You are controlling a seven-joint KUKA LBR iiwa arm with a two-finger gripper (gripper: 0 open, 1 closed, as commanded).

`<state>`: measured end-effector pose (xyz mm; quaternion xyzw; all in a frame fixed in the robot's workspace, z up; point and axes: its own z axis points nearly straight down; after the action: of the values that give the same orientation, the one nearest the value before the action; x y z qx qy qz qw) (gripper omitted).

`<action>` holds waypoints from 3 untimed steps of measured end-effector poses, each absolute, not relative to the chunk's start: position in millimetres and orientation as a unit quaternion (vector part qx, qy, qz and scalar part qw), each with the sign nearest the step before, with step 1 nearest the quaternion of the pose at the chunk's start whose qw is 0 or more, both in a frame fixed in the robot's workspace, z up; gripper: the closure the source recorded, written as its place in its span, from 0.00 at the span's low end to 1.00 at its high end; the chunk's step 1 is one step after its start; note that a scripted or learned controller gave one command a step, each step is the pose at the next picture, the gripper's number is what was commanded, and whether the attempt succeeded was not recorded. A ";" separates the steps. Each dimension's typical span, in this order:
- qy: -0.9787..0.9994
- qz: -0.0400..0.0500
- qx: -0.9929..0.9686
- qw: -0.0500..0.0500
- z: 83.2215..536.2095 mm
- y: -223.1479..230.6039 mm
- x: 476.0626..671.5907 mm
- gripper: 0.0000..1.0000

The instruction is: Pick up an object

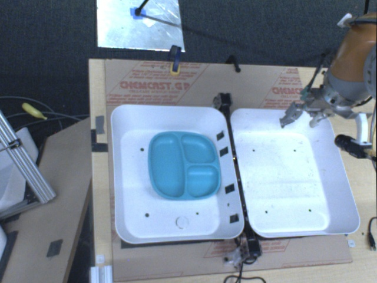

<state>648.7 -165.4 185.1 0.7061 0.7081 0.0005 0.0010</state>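
The blue divided plate [184, 173] is the one thing we can find to pick up, and it lies flat near the middle of the left bin [132, 229], its two smaller compartments toward three o'clock and the large one toward nine. We see nothing in any of its three compartments. A small pale ring [182, 221] sits on the bin floor just beyond the plate's six o'clock edge. The right bin [330, 217] carries only faint specks on its floor.

The gripper [301, 117] hangs over the right bin's rim at about one o'clock of that bin, well apart from the plate. Its fingers look spread, with nothing between them.

We judge the main risk to be a descent where the gripper now stands: it would close on bare bin floor or strike the rim. Even over the plate, trouble seems likely, since the plate is wide, shallow and smooth; the fingers would need to catch a raised rim or divider, and a centred grab could slide off or merely push the plate against the bin wall.
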 end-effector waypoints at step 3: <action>0.707 0.000 0.707 -0.001 84.2 -206.3 561.8 0.00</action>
<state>561.8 -206.3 84.2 0.7069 0.7073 -0.0004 -0.0009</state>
